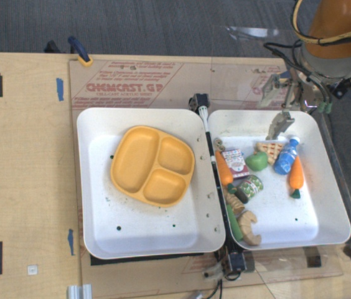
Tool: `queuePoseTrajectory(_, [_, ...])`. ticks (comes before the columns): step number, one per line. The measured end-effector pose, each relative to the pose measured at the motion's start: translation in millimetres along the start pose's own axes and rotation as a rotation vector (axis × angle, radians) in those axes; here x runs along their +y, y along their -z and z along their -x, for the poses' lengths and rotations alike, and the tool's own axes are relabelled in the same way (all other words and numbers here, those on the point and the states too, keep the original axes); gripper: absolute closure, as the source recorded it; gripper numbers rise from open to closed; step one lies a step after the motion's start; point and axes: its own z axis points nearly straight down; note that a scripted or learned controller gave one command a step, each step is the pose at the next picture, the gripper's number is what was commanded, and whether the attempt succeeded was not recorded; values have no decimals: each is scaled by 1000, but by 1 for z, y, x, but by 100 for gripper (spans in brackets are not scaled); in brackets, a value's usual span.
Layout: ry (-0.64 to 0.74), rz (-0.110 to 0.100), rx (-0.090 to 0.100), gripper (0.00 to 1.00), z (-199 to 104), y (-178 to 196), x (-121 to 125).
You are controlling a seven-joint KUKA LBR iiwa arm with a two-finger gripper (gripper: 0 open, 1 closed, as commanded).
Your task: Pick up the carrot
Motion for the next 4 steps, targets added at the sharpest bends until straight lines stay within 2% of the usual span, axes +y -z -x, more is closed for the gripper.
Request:
queuePoseTrajectory(1, [150,-1,-1,0,4,-135,-59])
queuePoseTrajectory(2, [132,5,0,0,-86,-142,-108])
queuePoseTrajectory(3, [215,0,-3,0,-129,-141,-110])
queuePoseTrajectory(4, [241,-1,-4,0,-165,-140,-109])
